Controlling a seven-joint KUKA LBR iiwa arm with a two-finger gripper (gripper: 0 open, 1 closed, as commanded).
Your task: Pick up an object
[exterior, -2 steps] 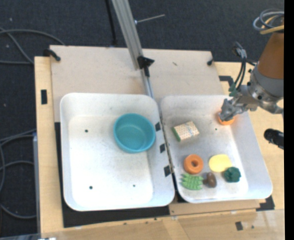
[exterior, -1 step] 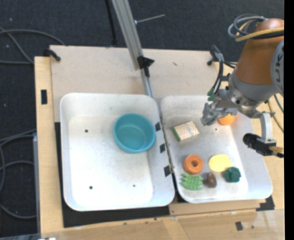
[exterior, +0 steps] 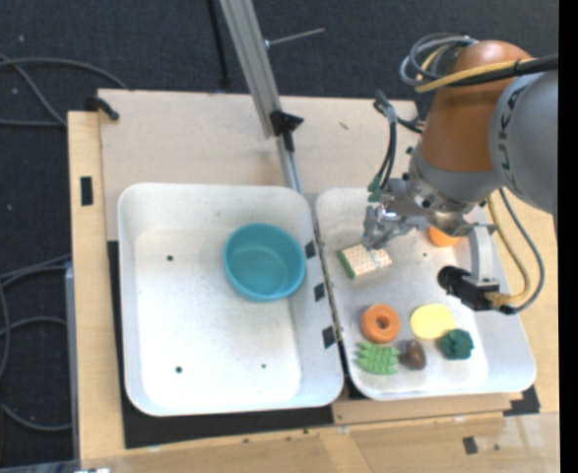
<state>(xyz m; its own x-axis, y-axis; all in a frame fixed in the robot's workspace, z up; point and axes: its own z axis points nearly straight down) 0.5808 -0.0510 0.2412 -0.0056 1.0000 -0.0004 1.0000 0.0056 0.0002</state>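
Observation:
My gripper (exterior: pixel 378 227) hangs over the upper left part of the right bin (exterior: pixel 510 348), on the grey arm with its orange band. Just below it, and apart from it as far as I can see, lies a tan block with a green grid pattern (exterior: pixel 364 260). Toward the front of the same bin lie an orange ring (exterior: pixel 380 323), a yellow piece (exterior: pixel 432 320), a dark green piece (exterior: pixel 456 344), a small brown piece (exterior: pixel 414 356) and a light green ridged piece (exterior: pixel 376 360). An orange object (exterior: pixel 442 235) peeks out from behind the wrist.
The left bin (exterior: pixel 170 363) holds a blue bowl (exterior: pixel 264 261) near its upper right. A metal post (exterior: pixel 259 67) rises from behind the bins' shared edge. A black cable fitting (exterior: pixel 466 286) hangs from the arm over the right bin.

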